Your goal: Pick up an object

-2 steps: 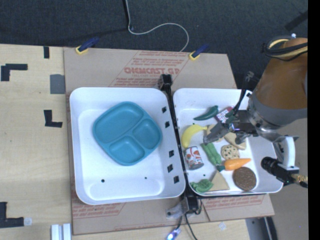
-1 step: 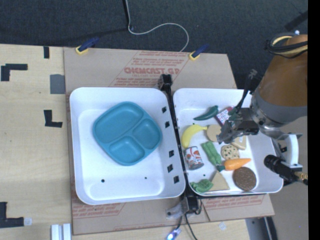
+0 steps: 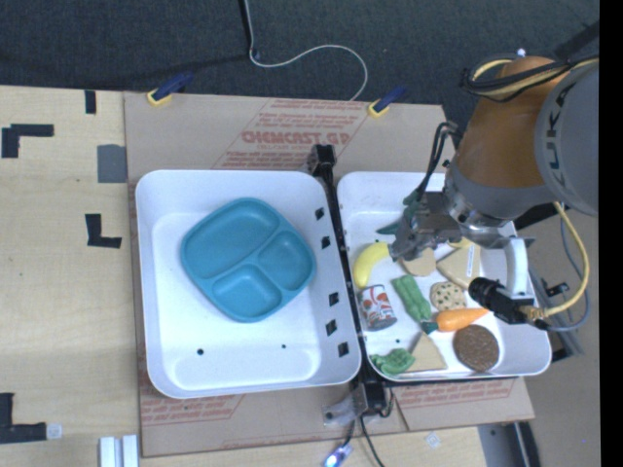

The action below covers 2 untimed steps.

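Note:
My gripper (image 3: pixel 417 245) hangs low over the middle of the right bin (image 3: pixel 370 195), among the toy food. Its dark fingers point down next to a tan, bread-like piece (image 3: pixel 424 261) and just right of a yellow banana (image 3: pixel 370 262). A green pickle (image 3: pixel 413 298), a small red-and-white can (image 3: pixel 378 305), a chip cookie (image 3: pixel 448 295), an orange carrot (image 3: pixel 459 318), a brown round patty (image 3: pixel 477 347), a tan wedge (image 3: pixel 426 352) and a green leafy piece (image 3: pixel 393 362) lie around it. The arm hides the bin's far right part.
The left bin (image 3: pixel 165 202) holds a blue three-compartment plate (image 3: pixel 248 258). A black divider clip line (image 3: pixel 336 261) runs between the bins. Cardboard (image 3: pixel 282 129) lies under both bins, and a white cable (image 3: pixel 292 61) loops behind them.

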Tool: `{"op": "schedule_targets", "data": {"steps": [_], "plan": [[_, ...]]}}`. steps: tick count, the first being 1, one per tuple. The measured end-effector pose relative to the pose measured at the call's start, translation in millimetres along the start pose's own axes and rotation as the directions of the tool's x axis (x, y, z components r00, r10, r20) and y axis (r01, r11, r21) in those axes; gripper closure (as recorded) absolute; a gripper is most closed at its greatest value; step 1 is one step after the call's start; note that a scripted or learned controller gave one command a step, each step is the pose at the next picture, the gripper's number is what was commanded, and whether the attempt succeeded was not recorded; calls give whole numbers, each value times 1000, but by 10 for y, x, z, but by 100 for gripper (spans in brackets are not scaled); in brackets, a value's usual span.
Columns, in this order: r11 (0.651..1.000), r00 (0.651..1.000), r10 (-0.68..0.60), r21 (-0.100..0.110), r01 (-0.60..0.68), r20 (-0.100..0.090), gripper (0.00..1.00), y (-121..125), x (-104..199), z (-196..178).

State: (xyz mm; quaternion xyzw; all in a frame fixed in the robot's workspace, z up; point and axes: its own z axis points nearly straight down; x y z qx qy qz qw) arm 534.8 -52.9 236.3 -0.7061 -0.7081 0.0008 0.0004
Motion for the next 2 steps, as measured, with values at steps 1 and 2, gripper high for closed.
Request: {"op": "schedule_targets", "data": {"steps": [1,2], "plan": [[1000,1000,-5,-9,5,-3,100,-488,514,-1214],[1000,1000,-4,-3,4,-2,100,-512,975,-1495]]}}
